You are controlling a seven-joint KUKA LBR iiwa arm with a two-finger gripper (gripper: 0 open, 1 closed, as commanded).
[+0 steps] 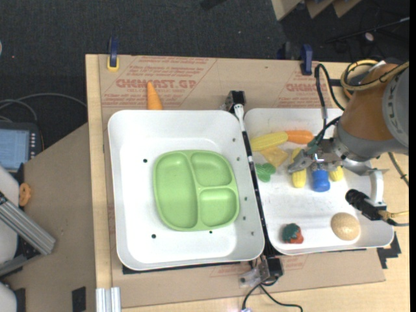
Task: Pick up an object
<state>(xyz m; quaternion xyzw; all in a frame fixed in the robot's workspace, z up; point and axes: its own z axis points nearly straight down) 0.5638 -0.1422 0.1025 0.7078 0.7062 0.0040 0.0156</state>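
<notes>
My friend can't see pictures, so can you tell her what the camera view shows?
A grey and orange robot arm reaches from the right, its end effector low over small toys in the right bin: a blue piece, yellow pieces, a tan ball. The left bin holds a green divided plate.

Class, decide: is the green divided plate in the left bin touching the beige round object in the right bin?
Apart. The camera view shows the green divided plate in the left bin and the beige round object in the right bin, with the bin walls between them.

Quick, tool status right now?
Tool: down in the right bin among the toys by the blue piece; open or closed cannot be told.
</notes>
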